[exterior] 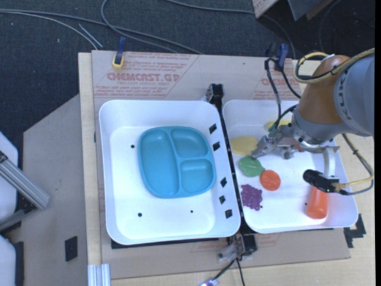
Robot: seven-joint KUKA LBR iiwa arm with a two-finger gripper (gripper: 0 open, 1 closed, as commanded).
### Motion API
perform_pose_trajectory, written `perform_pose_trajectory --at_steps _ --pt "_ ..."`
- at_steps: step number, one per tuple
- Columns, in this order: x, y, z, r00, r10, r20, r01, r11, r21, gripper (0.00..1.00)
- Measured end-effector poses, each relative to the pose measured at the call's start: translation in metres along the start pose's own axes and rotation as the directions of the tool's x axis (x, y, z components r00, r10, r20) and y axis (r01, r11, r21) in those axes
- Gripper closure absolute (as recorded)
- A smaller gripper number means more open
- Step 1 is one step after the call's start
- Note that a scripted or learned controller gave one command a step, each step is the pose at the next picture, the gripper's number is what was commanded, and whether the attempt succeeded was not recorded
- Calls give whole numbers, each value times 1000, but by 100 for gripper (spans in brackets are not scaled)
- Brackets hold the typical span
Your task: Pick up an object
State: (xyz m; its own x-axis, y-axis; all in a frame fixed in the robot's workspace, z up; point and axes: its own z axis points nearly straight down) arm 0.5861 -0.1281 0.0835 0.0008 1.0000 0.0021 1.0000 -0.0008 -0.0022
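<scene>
Blue tray (177, 161) in left bin (113, 159)

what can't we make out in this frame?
- tool: camera view, wrist housing overhangs it, so finger state is unreadable.
- yellow item: mostly hidden behind the arm; shape unclear.
- orange cylinder: top covered by a black part with a cable.
- arm: cut off by the right edge.
- purple item: too small to identify.
</scene>
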Motion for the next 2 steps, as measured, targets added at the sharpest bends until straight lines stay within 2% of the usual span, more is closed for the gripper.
perform_pose_trajectory --at_steps 1,2 --pt "0 1 -13 1000 0 1 0 1000 -4 100" --pt "-6 6 -59 1000 -1 3 1 1000 -7 100"
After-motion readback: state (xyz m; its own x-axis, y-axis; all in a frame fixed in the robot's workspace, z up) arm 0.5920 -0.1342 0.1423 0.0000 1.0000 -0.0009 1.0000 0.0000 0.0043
